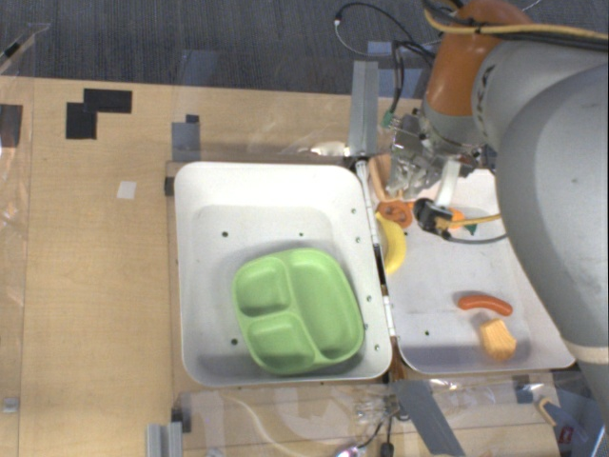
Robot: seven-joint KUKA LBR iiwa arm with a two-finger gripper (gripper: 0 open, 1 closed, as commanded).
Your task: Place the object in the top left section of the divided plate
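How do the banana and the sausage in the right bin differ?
The banana is yellow; the sausage is orange-red. The banana lies at the bin's left wall, running up and down in the view; the sausage lies lower in the view and farther right, running across it. Both are small and elongated.

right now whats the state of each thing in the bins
divided plate: upright in left bin, nothing in its sections
banana: lying at right bin's left edge
sausage: lying loose in right bin
tan block: lying beside the sausage
pincer: low over right bin's far left corner
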